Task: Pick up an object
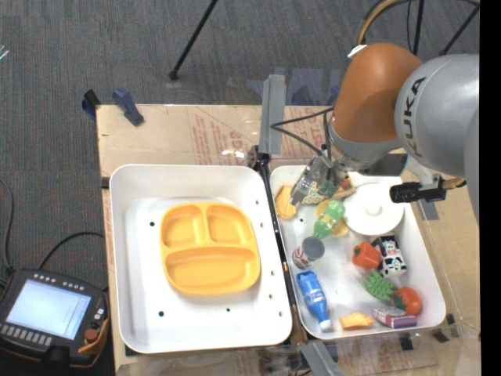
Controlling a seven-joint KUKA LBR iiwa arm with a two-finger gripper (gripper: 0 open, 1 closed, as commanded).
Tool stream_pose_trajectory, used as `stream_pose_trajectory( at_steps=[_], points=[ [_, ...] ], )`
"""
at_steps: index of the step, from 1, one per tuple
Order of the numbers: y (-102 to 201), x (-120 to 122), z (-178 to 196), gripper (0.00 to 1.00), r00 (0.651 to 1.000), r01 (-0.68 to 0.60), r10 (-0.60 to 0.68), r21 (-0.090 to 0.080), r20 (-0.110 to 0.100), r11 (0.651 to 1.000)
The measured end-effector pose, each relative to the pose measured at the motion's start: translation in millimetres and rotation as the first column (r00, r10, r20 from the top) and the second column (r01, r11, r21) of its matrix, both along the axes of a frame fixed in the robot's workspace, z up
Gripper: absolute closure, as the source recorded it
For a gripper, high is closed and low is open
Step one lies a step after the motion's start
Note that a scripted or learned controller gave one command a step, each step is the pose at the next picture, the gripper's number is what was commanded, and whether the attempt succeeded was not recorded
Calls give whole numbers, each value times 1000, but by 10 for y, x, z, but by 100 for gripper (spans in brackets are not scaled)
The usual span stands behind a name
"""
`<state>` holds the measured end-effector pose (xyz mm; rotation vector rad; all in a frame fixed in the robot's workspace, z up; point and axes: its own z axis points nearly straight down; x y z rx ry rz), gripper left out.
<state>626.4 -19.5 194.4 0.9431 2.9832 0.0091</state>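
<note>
My gripper [314, 186] hangs over the back left corner of the right bin [433, 276], below the orange wrist band. Just beneath and beside it lie a yellow-orange piece [285, 203] against the bin's left wall and a green toy bottle [329, 219]. A white round lid [374, 208] sits to the gripper's right. Further forward are a small grey-topped can [308, 252], a blue bottle [314, 298], an orange pepper [365, 255] and a black-and-white cube [391, 258]. I see nothing held in the gripper.
The left bin [125, 233] holds a yellow divided plate [210, 247]. At the right bin's front lie a green toy [380, 287], a red tomato [409, 300], a pink box [395, 318] and a cheese wedge [357, 320]. A pendant [51, 312] sits front left.
</note>
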Motion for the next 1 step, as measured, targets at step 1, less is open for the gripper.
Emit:
stream_pose_trajectory(
  at_steps=[1],
  points=[
    [28,68,694,100,988,153,-153,-1,-8,988]
  ],
)
